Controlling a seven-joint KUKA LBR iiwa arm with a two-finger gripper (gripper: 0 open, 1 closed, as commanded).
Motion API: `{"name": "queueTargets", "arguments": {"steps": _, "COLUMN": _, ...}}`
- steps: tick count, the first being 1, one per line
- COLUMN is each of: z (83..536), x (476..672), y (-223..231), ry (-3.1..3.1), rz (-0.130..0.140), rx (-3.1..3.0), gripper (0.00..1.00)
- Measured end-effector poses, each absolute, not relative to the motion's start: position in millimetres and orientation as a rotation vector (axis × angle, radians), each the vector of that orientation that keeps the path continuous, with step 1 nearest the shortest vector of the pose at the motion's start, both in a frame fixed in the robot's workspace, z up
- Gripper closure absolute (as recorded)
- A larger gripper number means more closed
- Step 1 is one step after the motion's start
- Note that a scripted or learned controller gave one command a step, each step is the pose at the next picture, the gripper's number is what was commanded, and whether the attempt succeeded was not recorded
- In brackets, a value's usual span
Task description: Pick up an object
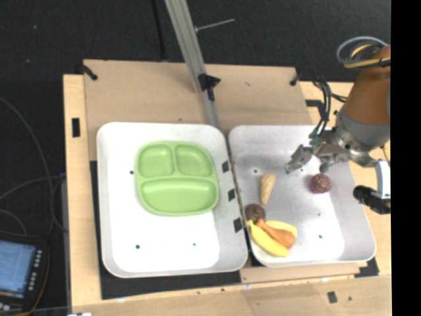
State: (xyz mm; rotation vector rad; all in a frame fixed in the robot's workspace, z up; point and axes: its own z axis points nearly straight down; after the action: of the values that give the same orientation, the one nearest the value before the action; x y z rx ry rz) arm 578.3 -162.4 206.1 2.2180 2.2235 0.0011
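The light wooden bench (164,91) carries my two shallow white plastic bins side by side. The left bin (118,242) holds a pale green plastic plate with three compartments (177,178), lying flat toward its upper half. The right bin (348,236) holds the small things. A yellow banana (263,242) and an orange carrot-shaped piece (281,232) lie touching at the bin's lower left, with a small brown round piece (254,211) just above them against the left wall. A cream cone-shaped piece (266,187) lies near the middle. A dark purple round fruit (320,183) sits to the right. My tool (308,159) hangs over the right bin, up and left of that purple fruit, its fingers spread apart with nothing between them.
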Motion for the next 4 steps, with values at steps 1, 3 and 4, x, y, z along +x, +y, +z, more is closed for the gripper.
{"name": "queueTargets", "arguments": {"steps": 1, "z": 206.1, "x": 578.4, "y": -162.3, "ry": 2.223, "rz": 0.002, "rx": 2.219, "gripper": 0.0}}
{"name": "queueTargets", "arguments": {"steps": 3, "z": 113.0, "x": 586.4, "y": -158.4, "ry": 2.219, "rz": 0.007, "rx": 2.22, "gripper": 0.0}}
{"name": "queueTargets", "arguments": {"steps": 4, "z": 127.2, "x": 588.2, "y": -160.2, "ry": 2.212, "rz": 0.012, "rx": 2.217, "gripper": 1.0}}
